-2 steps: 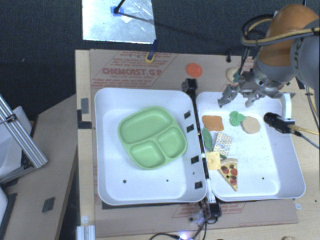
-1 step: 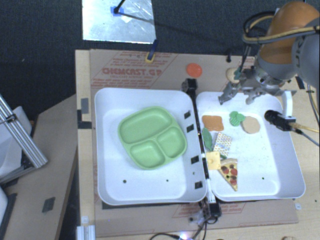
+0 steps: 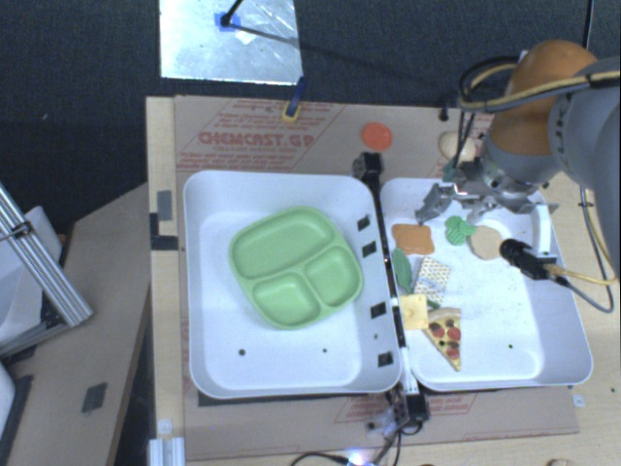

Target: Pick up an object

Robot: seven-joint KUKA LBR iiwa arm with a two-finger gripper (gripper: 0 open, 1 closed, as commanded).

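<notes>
Camera view, looking down at a slant. Two white bins side by side on a cardboard sheet. Left bin (image 3: 209, 260) carries a green divided tray (image 3: 296, 268), three compartments, sitting a little skewed, nothing in it.

Right bin (image 3: 543, 343) carries the toy food, clustered toward its left wall: an orange toast-like slice (image 3: 413, 239), a dark green pod-shaped piece (image 3: 402, 269) along the divider, a pale patterned cracker (image 3: 432, 277), a yellow cheese square (image 3: 414, 312), a pizza slice (image 3: 445, 336) nearest the front. Further back, a green leafy piece (image 3: 459, 229) touching a tan cookie (image 3: 484, 242).

Arm comes in from the right, orange band above the wrist. Gripper (image 3: 439, 202) hangs low over the bin's rear, just behind the toast slice and beside the leafy piece. Fingers splayed apart, nothing between them.

Outside the bins: an orange disc (image 3: 377, 137) on the cardboard behind, a foil sheet (image 3: 231, 25) further back.

A pale round item behind the wrist is mostly covered, identity unclear
</notes>
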